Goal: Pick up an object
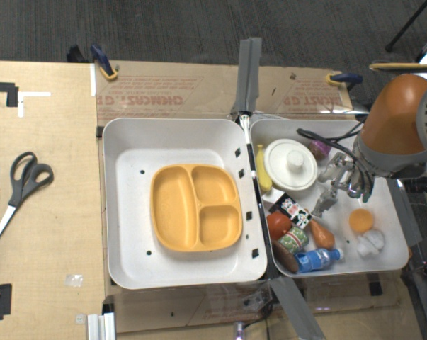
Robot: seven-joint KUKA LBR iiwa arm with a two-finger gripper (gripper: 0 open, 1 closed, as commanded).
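Two bins split the work: the claw [325, 202], seemingly spread and holding nothing, hangs over the right bin's [397, 257] clutter beside the lid [291, 164].

A divided yellow plate [197, 207] lies in the left white bin [121, 253], the landmark here. Left of that bin, black-handled scissors [18, 190] rest on the bare wooden desk [43, 261]. Behind the bin, printed cardboard [163, 94] is held by a blue clamp [103, 61] at its left corner. A grey strip [248, 76] rises from the bin's far right corner.
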